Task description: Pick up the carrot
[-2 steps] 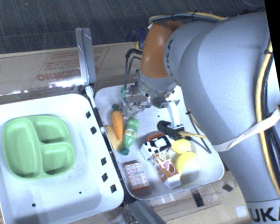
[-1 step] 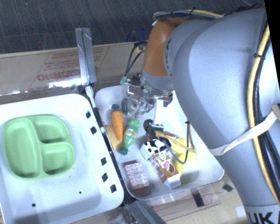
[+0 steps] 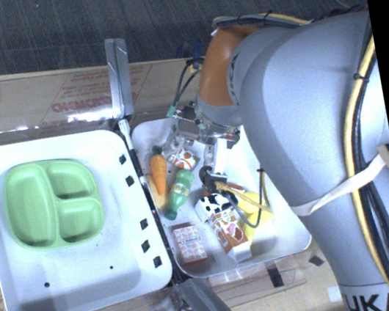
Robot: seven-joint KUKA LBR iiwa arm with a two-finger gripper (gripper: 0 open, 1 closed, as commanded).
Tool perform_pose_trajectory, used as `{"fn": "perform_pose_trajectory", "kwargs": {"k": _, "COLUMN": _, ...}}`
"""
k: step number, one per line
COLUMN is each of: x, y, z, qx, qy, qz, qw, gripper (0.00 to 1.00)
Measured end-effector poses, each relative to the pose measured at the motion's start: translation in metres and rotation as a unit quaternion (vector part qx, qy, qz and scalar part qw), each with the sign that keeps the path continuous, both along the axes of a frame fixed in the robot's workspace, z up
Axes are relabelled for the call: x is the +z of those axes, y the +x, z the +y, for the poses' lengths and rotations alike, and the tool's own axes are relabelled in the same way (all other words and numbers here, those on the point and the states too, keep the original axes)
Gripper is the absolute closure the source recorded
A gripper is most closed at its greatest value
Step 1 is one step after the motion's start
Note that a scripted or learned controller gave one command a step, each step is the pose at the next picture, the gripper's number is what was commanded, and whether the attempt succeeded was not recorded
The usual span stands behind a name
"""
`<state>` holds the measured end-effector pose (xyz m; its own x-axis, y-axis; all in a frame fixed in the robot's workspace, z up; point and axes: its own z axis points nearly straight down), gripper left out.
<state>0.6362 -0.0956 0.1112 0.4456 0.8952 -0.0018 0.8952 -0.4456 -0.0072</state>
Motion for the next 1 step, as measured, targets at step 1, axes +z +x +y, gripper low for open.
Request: {"fn": "perform_pose_trajectory", "kwargs": {"k": 1, "x": -0.01, "y": 0.0141, "z": -0.0028, "qx": 0.216, "qy": -0.0058, "qz": -0.008, "qw": 0.9764, "gripper": 0.0}}
